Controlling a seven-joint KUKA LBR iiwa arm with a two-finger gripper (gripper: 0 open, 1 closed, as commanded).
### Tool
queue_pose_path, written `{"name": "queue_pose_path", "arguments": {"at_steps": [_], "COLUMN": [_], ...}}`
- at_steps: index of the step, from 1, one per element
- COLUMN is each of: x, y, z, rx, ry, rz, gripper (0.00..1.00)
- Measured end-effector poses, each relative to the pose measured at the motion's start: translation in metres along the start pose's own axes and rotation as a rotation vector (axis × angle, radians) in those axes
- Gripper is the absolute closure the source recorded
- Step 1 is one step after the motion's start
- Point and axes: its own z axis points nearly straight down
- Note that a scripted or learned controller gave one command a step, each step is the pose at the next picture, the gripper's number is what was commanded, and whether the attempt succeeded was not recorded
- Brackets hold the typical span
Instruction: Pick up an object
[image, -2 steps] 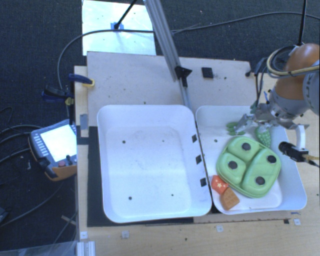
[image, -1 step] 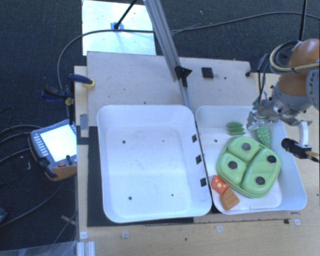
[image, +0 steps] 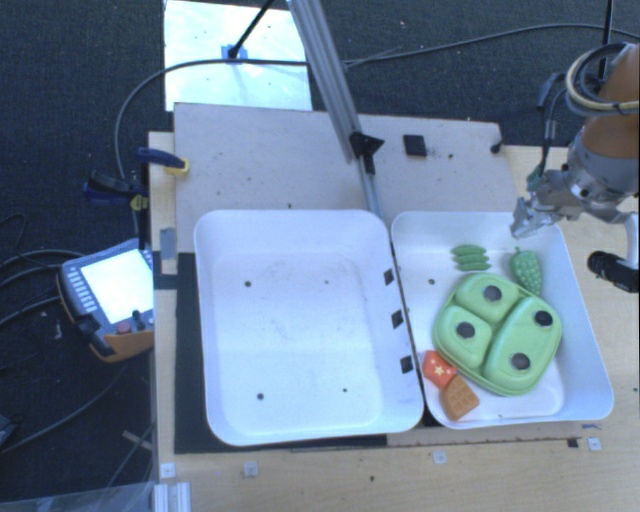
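Green plastic fills most of the right bin (image: 590, 395): a large rounded four-lobed piece (image: 497, 333) with a dark dot on each lobe sits toward the bin's near edge, a small pea pod (image: 469, 257) lies beyond it toward the far edge, and a bumpy green fruit-like piece (image: 527, 269) rests just beside the pod, close to the far right corner. At the bin's near left corner lie a red block with a star (image: 438, 368) and an orange cracker-like piece (image: 460, 399), touching each other and pressed up against the four-lobed piece.

My end effector (image: 527, 217) hangs over the far right corner of that bin, at its far rim. The bumpy green piece is the nearest thing to it, lying just toward the near edge from my tip and apart from it; the pea pod is a little further off, to the left. The four-lobed piece, the red block and the orange piece are well apart from me, toward the near edge.

Whether my end effector is spread or pressed together I cannot tell; the tip is small and pale against the white rim. Nothing shows between its parts, and it touches none of the objects.

White and shallow, the left bin (image: 215, 300) stands beside the right one on the desk (image: 260, 150).
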Motion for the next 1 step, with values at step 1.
{"name": "queue_pose_path", "arguments": {"at_steps": [1], "x": [0.0001], "y": [0.001], "z": [0.0019], "rx": [0.005], "ry": [0.001], "rz": [0.0], "gripper": [1.0]}}
